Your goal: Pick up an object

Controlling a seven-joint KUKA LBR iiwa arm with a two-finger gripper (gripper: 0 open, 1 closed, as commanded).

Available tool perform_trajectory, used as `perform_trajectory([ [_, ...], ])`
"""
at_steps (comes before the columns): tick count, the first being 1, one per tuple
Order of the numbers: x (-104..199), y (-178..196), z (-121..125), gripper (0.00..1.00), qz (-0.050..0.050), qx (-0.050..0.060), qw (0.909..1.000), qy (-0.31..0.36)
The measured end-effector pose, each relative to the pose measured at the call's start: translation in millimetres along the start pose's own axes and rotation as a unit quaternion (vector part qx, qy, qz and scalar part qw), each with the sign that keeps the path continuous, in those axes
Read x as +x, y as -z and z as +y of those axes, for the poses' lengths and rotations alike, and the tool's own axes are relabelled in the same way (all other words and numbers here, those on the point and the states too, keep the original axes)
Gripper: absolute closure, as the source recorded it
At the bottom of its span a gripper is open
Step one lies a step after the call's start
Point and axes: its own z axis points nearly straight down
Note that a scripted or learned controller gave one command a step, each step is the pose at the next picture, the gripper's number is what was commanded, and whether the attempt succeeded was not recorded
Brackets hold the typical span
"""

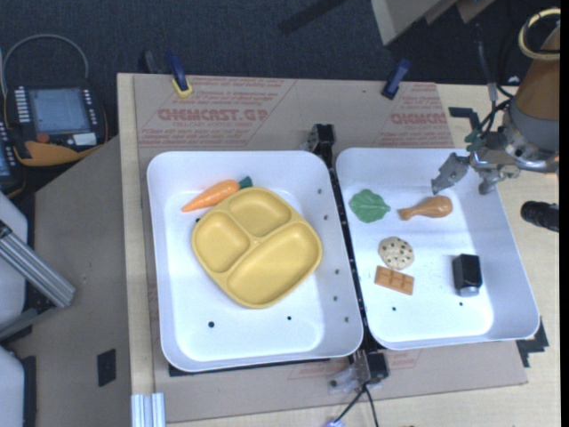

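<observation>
Just below the spread, empty jaws of the gripper [466, 176] we see the drumstick [427, 208] lying ungrasped, so picking remains undone.

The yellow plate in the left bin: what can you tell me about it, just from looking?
The yellow plate is a rounded, divided tray with three compartments: two smaller ones toward the far side and one larger one toward the near side. It looks like smooth, matte plastic. Nothing lies in any compartment. It rests flat on the floor of the left bin, turned at a slant to the bin's walls. A toy carrot lies along its far left edge, close against the rim; I cannot tell whether they touch.
</observation>
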Motion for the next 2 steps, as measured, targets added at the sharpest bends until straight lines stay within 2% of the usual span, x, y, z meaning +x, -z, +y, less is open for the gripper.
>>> perform_trajectory([
  [1, 0.8, 9.7, 3.2, 0.00, -0.001, -0.008, 1.0000, 0.002],
  [2, -3.7, -34.2, 9.3, 0.00, -0.001, -0.006, 1.0000, 0.002],
])
